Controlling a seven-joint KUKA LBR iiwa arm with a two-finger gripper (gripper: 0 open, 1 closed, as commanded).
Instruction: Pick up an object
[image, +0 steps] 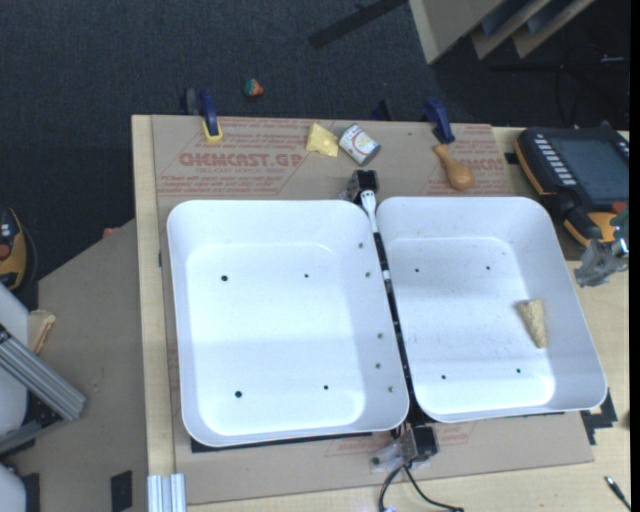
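Lying in right bin (560, 240): tan wedge (534, 322)

The bench (150, 300), topped with printed cardboard, carries two white bins side by side, the left bin (190, 330) touching the right bin (575, 330), and behind them on the cardboard lie a yellow wedge (321, 141), a small box (359, 144) and a wooden pear-shaped piece (455, 169).

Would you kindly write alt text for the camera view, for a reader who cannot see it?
Two shallow white bins sit side by side on a bench, seen from above; the right bin holds one small tan wedge near its right wall, beside the left bin. Behind the bins lie a yellow piece, a small box and a wooden-handled tool.
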